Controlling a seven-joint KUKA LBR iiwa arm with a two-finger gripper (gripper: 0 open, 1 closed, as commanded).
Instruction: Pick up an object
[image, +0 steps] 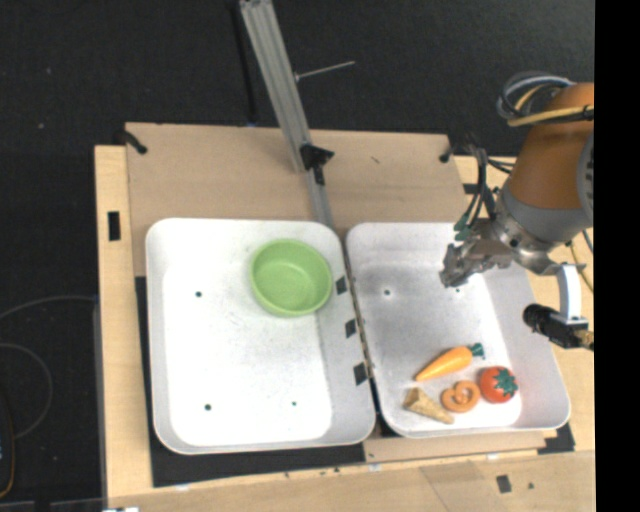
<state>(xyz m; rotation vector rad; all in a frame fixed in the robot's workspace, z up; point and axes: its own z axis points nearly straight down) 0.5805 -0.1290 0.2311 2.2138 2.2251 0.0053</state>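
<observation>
Status: nothing was picked yet, as far as the view showed. The gripper (457, 272) hung over the upper part of the right bin (400, 320), reaching in from the right edge, with bare bin floor under it. Nothing was visible between its tips, so no hold to report. Whether it was open or closed: couldn't tell, the tip was small and dark against the wrist.

Judgement: the task was at the approach stage. All of the real work was left: line up over a target, descend, close, lift.

Contents, right bin:
- carrot (447, 362), lying at a slant, green top toward the right
- tomato (497, 384), just right of and below the carrot
- small orange ring-shaped piece (461, 396), beside the tomato, under the carrot
- tan wedge-like piece (426, 404), at the left of the group, near the bin's lower wall

All four sat bunched in the lower right corner, well apart from the gripper. Some looked to be touching; couldn't confirm.

Contents, left bin (190, 350):
- one green bowl (291, 278), upright, in the upper right part, near the divider between the bins.

Likely candidates were the clustered items; crowding could make a clean grab awkward.
</observation>
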